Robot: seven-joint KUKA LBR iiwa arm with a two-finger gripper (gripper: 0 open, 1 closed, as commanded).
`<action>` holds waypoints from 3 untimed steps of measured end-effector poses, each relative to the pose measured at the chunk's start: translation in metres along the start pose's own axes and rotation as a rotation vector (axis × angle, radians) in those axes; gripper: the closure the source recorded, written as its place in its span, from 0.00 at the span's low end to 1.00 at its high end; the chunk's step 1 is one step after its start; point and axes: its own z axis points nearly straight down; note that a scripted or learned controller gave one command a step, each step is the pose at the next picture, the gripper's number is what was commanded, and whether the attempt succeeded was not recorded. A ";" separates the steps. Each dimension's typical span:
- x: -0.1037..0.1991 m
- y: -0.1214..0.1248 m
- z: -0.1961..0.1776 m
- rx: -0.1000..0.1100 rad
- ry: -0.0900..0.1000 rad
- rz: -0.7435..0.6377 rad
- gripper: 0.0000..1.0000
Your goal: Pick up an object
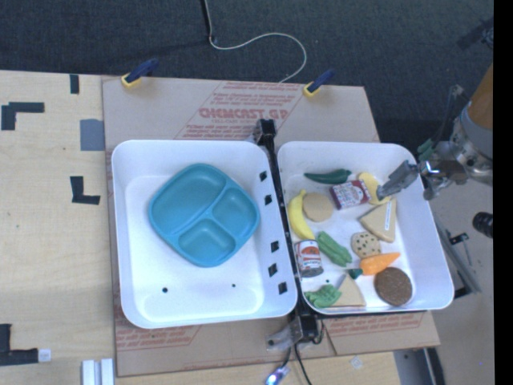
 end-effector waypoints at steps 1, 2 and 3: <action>0.058 -0.052 -0.158 -0.019 -0.001 -0.006 0.00; 0.056 -0.051 -0.158 -0.001 -0.001 -0.002 1.00; 0.138 -0.052 -0.229 -0.009 0.001 -0.009 1.00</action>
